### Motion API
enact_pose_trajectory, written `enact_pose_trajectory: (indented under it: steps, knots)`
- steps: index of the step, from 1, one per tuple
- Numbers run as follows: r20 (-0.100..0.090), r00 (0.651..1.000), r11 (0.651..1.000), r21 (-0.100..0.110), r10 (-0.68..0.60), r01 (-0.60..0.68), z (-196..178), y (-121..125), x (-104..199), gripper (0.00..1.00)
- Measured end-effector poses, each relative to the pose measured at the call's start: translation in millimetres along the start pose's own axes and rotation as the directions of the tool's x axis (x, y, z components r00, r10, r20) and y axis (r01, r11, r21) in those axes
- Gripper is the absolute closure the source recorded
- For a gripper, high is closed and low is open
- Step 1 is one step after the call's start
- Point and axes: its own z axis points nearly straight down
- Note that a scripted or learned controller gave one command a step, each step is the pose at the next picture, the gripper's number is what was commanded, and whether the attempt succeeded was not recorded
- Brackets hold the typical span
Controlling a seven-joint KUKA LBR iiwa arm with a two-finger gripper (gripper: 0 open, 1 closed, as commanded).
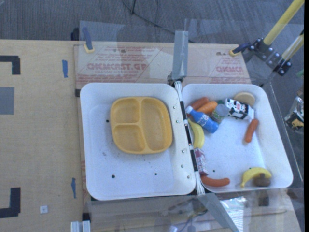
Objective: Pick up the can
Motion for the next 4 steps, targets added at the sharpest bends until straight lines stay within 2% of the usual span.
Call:
enact_pose_trajectory:
  steps: [1, 2, 3, 4]
  knots:
    - [0.001, 1.0, 1.0, 0.002, 0.012, -0.012, 29, -54, -4, 1.0]
    - [0.001, 1.0, 1.0, 0.002, 0.014, -0.014, 20, -53, -5, 1.0]
    - [0.0, 1.0, 1.0, -0.002, -0.019, 0.019, 17, -21, -25, 1.0]
    - [0.001, 1.0, 1.0, 0.003, -0.01, 0.01, 20, -62, 3, 1.0]
